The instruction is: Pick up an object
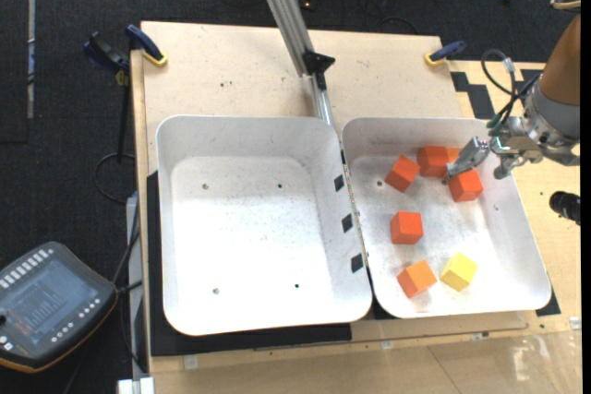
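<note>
Several small blocks lie in the right bin [517, 226]. Two orange blocks [402, 173] [432, 161] and a red block [465, 185] sit near the back. Another red block [406, 227] is in the middle, and an orange block [416, 278] and a yellow block [459, 272] sit near the front. My gripper [485, 165] hangs over the bin's back right part, open, with nothing between its fingers. Its left fingertip [462, 165] is just above the red block at the back; the right one stands clear of it.
The left bin [185, 198] lies beside the right one, and their rims meet in the middle. A slanted metal bar [286, 5] runs from the top down to the bins' back edge. Clamps hold the board's back corners. A pendant [46, 304] lies at lower left.
</note>
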You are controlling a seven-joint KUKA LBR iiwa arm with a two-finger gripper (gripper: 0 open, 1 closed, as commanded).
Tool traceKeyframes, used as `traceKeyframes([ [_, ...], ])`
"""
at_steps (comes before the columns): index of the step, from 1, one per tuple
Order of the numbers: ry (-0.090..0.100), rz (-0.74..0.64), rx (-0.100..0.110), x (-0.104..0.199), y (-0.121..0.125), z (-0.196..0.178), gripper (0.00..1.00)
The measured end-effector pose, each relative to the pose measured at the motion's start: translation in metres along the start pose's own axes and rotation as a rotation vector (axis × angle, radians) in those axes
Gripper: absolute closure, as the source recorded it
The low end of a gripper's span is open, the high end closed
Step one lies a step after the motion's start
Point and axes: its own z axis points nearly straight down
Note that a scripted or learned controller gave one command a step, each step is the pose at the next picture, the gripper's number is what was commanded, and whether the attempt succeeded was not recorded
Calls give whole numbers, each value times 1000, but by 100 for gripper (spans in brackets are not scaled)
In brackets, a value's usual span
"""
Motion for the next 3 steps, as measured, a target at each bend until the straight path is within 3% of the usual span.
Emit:
traceKeyframes([
  [1,-1,-1,-3,0,0,-2,0],
  [3,-7,-1,-9,-8,9,87,0],
])
